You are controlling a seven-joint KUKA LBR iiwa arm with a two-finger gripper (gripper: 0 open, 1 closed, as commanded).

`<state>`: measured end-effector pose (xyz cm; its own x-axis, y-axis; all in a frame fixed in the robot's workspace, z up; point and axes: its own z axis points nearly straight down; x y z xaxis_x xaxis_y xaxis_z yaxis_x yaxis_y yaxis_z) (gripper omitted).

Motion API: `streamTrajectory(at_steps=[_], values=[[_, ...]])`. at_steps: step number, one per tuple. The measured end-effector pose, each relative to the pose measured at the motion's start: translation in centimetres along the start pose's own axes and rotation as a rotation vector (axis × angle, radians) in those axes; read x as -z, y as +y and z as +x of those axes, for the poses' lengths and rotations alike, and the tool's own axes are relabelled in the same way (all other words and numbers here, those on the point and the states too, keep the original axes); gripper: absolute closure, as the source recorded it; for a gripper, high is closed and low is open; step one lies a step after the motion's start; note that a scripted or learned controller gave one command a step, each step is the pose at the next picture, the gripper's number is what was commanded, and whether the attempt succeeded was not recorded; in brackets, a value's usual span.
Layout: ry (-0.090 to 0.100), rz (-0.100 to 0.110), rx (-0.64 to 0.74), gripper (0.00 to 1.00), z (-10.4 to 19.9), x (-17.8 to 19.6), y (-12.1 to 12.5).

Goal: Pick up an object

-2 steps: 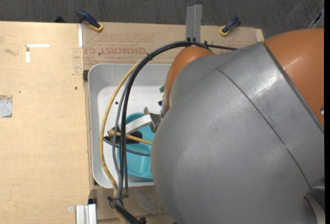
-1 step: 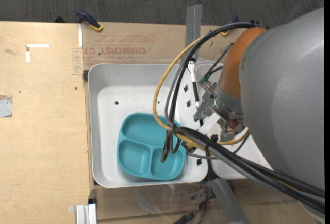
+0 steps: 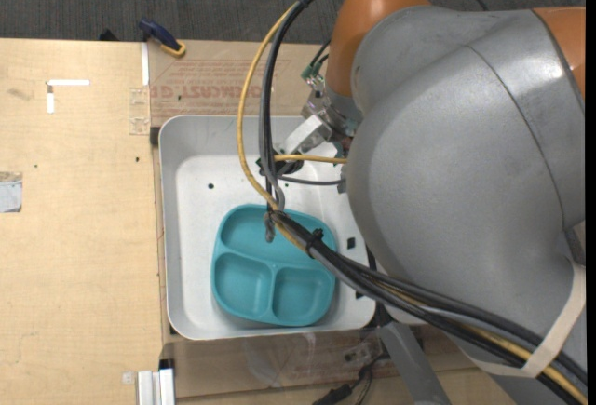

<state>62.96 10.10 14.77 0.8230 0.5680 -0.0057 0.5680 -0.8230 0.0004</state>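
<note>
A teal divided plate (image 3: 270, 277) with three compartments lies flat in the front part of the left white bin (image 3: 186, 208). The grey arm with its orange band fills the right side of the camera view and hangs over the bin's right half. Its gripper is hidden under the arm's bulk. Cables run from the wrist down across the plate's upper right rim. Nothing can be seen held.
A bare wooden bench top (image 3: 74, 208) spreads to the left of the bin. A blue and yellow clamp (image 3: 163, 36) sits at the bench's back edge. The arm covers the second bin on the right.
</note>
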Motion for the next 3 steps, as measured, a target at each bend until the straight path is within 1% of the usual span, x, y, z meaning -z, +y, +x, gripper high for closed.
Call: streamTrajectory(at_steps=[1, 2, 3], values=[[0.028, -0.002, -0.403, 0.00, -4.1, -4.8, -3.2], [0.001, 0.000, -0.099, 0.00, -5.5, 4.3, 2.5], [0.003, 0.000, -0.301, 0.00, -3.0, 10.2, -4.5]])
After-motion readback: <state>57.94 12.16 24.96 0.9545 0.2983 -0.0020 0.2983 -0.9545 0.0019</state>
